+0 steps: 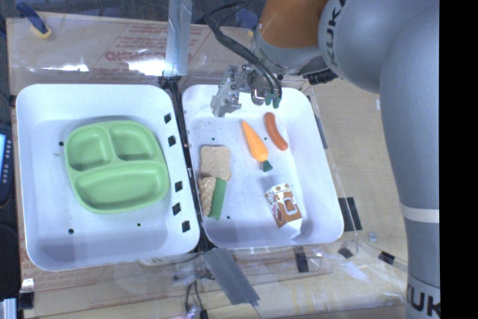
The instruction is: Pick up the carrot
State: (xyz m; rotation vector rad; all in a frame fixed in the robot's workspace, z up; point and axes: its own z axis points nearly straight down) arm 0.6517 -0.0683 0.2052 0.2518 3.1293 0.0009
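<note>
Carrot [255,141]: probably light, stiff, a bit slick; best grabbed mid-body across its width
Gripper [240,91]: hung above the bin's far edge, open/closed state can't be made out

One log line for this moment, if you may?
hand: above right bin's far edge | carrot: lying in bin, not grasped | hot dog: beside it

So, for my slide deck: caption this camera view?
Gripper poised over right bin, carrot lying free beside sausage.
</note>
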